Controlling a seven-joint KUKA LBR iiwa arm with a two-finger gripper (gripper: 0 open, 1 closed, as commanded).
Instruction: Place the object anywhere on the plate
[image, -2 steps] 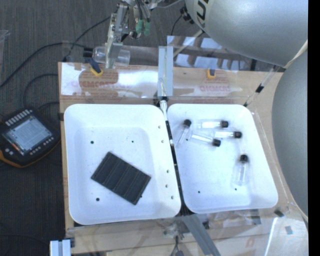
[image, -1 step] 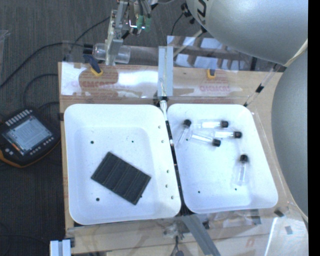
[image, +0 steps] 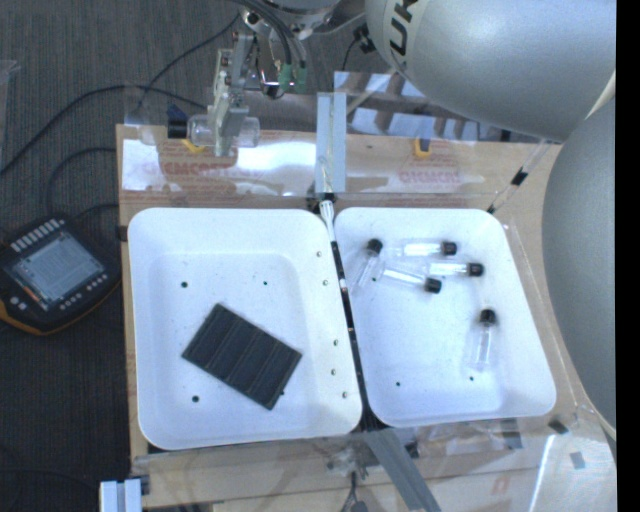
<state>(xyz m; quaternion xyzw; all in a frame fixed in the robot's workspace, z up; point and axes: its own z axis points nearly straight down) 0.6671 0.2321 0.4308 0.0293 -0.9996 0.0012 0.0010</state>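
We saw the gripper (image: 228, 125) parked high at about eleven o'clock, beyond the far rim of the left bin (image: 150, 300), over the table (image: 400, 170). A clear vial (image: 212, 128) with a dark cap seemed to lie crosswise between its fingers, though glare off the shiny strip behind it left us unsure, and we could not tell how far the fingers stood apart. The plate (image: 241, 356), a dark ribbed rectangle, lay tilted in the left bin toward six o'clock, well apart from the gripper. We judged that the arm was lifted clear of the bin walls so it could carry across and come down on the plate. The right bin (image: 520, 390) held five more vials: four clustered near twelve o'clock (image: 425, 248) and one lone vial (image: 482, 338) toward four o'clock.
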